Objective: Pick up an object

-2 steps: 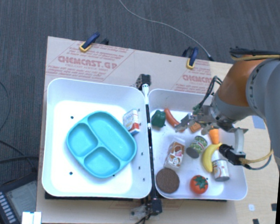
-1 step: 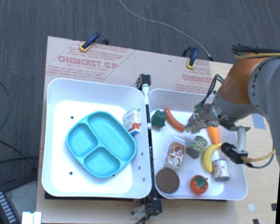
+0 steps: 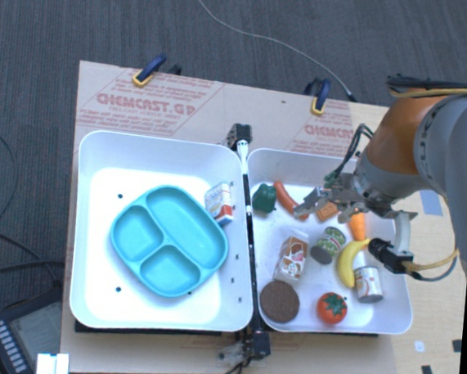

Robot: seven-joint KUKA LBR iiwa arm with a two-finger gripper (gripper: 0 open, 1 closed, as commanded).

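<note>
Two white bins: left bin (image 3: 83,209), right bin (image 3: 398,317), side by side on the surface.

Left bin, two items: one blue divided plate (image 3: 169,240) with three compartments; one small carton (image 3: 220,202) at its upper right.

Right bin, nine items counted: one green pepper (image 3: 263,197), one sausage (image 3: 286,197), one carrot (image 3: 358,226), one banana (image 3: 348,260), one tomato (image 3: 331,307), one brown round cookie (image 3: 278,301), one brown-and-white packet (image 3: 292,258), two small cans (image 3: 329,242) (image 3: 367,283).

Two clamps at frame top: one blue-and-yellow (image 3: 149,69), one (image 3: 320,96) similar.

Divided plate (image 3: 169,241) in left bin (image 3: 83,209); banana (image 3: 348,261), tomato (image 3: 331,308), cookie (image 3: 279,301) in right bin (image 3: 398,317).
</note>
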